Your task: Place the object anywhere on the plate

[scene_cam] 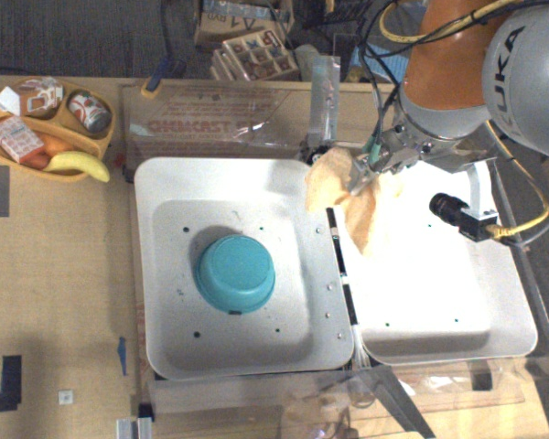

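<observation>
Up top, closest to the lens, the KUKA arm (494, 53) reached in from the right over two white bins (165, 199). Its gripper (377, 165) pinched a tan cloth (352, 199) hanging over the bins' divider, while the teal plate (236, 273) sat in the left bin.

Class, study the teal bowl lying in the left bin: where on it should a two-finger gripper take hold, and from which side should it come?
The teal bowl appears to lie upside down, base up, so no open rim offers itself. Probably best to come straight down from above and close the fingers across its round outer wall. Bare bin floor surrounds it, leaving finger room.
</observation>
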